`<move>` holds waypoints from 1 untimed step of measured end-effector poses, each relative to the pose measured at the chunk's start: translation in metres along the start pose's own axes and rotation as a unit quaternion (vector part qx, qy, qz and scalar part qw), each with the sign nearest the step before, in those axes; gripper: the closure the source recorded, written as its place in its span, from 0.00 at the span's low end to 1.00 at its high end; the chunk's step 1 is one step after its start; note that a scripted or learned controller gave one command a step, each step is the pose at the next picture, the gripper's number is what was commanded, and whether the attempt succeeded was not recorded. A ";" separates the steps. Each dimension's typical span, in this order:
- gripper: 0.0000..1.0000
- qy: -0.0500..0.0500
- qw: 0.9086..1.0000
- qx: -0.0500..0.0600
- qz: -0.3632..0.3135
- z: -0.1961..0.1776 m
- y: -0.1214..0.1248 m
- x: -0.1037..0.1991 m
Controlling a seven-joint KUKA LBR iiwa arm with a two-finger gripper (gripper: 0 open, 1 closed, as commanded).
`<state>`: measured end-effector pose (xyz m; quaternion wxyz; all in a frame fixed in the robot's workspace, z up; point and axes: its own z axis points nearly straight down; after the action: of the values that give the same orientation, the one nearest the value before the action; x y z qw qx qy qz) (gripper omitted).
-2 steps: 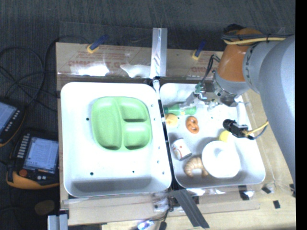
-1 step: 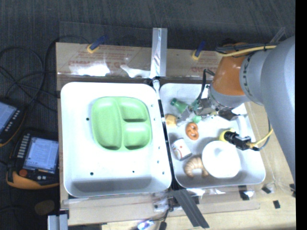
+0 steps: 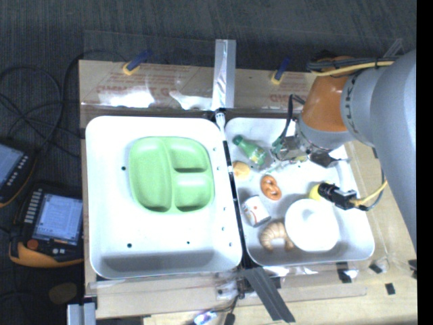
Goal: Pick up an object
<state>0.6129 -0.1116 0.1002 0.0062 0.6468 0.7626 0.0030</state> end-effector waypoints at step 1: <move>1.00 0.002 0.999 0.007 0.044 -0.083 0.070 0.080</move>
<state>0.6683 -0.0213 0.1839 0.0003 0.6797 0.7335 -0.0010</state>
